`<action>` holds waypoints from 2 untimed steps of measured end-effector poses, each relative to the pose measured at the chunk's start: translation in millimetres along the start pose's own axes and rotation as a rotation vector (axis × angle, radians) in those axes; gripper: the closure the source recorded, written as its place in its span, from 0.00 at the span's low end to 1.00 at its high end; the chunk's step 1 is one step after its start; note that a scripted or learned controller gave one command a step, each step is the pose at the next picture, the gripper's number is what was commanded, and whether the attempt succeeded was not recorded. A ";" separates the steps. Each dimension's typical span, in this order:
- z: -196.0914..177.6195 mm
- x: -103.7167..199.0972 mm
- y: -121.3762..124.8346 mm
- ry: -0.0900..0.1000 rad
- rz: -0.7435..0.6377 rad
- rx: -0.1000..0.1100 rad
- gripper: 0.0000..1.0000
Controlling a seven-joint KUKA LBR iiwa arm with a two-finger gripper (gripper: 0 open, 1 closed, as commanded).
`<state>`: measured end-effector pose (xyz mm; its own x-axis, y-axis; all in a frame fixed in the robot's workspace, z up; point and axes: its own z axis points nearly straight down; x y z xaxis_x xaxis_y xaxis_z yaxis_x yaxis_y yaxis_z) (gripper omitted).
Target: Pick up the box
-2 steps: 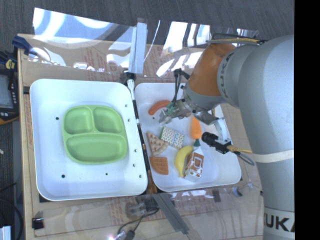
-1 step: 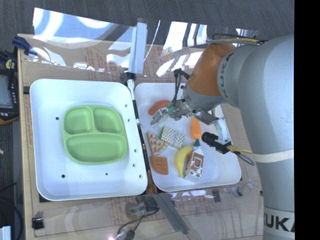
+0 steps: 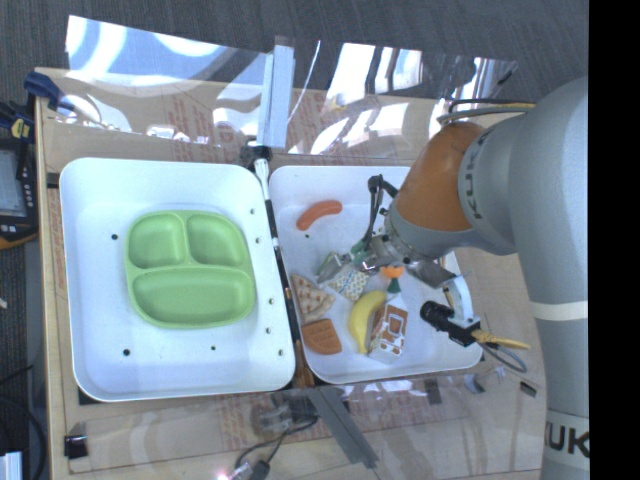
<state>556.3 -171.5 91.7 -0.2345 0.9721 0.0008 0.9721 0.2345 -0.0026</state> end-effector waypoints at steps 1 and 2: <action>-10.7 -0.4 0.4 -0.002 -0.004 0.000 1.00; -100.6 12.9 63.5 0.000 0.008 -0.003 1.00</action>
